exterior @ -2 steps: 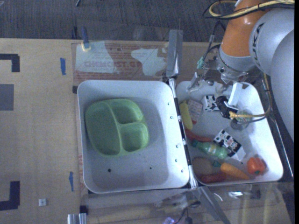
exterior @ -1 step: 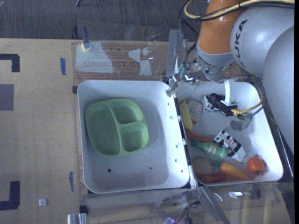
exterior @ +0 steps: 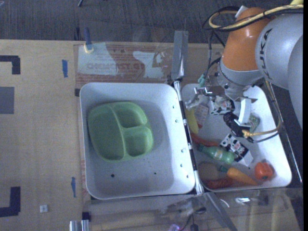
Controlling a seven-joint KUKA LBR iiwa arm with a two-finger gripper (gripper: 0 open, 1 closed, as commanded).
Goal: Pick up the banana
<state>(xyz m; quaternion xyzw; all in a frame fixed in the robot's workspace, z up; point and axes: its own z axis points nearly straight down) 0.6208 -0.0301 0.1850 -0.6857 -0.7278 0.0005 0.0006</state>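
1. Orange is the first thing that catches the eye from the overhead camera: the band above the wrist of the grey arm, which reaches in from the right over the right-hand bin.
2. Below that band, the gripper hangs over the upper left part of the right bin, amid cables and metal parts. I cannot tell how it is set; it is too cluttered there to judge.
3. The banana lies in the right bin along its left wall, a yellow strip running up and down, just below and left of the gripper. Whether the two touch I cannot make out, and I see nothing gripped.
4. Further down the same bin sit other play foods: a red piece just under the banana, a green bottle lying on its side, a carrot near the front, a small orange pumpkin-like thing in the lower right corner, and a black-and-white patterned item between the bottle and the arm.
5. The left bin holds a green divided tray, lying flat in its upper left half, well apart from the banana.
6. Both bins rest on a pale wooden worktop marked with blue and black tape.
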